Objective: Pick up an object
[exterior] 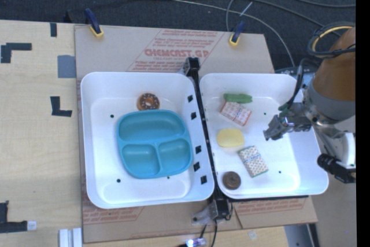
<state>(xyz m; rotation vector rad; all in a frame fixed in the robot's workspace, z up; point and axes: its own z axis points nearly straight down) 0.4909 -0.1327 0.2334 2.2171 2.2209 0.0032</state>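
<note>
Right bin [306, 182] held five candidates: green pod-shaped piece [238, 98] at the far side, long axis roughly left-right; red-and-white patterned packet [236, 114] just below it, tilted, long axis running from upper left to lower right; yellow lemon-like piece [230, 137] mid-bin; green-and-white patterned box [253, 161] near it, long axis slanted toward the near-right; brown round piece [232, 180] at the near left corner. Gripper [276, 129] hung over the right half of that bin, well apart from all of them, nothing visible between its tips; spread couldn't be told. Left bin [92, 142] carried a blue compartment tray [154, 143] and a chocolate doughnut [148, 102] just beyond it.
</note>
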